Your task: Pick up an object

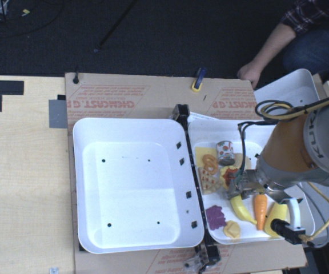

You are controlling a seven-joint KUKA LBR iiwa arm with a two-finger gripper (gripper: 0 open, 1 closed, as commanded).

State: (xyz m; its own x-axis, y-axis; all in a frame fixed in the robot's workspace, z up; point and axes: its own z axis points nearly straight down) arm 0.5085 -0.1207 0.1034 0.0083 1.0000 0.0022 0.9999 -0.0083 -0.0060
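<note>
The right bin (210, 137) holds several toy foods: a small can (225, 152), a pretzel (209, 163), a waffle-like piece (209, 181), a red piece (229, 176), a banana (241, 208), a carrot (260, 209), a purple grape bunch (215, 216), a pale yellow piece (231, 229) and a yellow block (277, 217). My gripper (240, 186) hangs low over the middle of this bin, just above the banana's upper end and beside the red piece. The arm covers its fingers.
The left bin (130, 184) lies beside the right one, separated by a black hinge strip (188, 173). A person's hand (249, 72) rests at the bench's far edge. A blue-and-yellow clip (198, 80) sits on the cardboard behind the bins.
</note>
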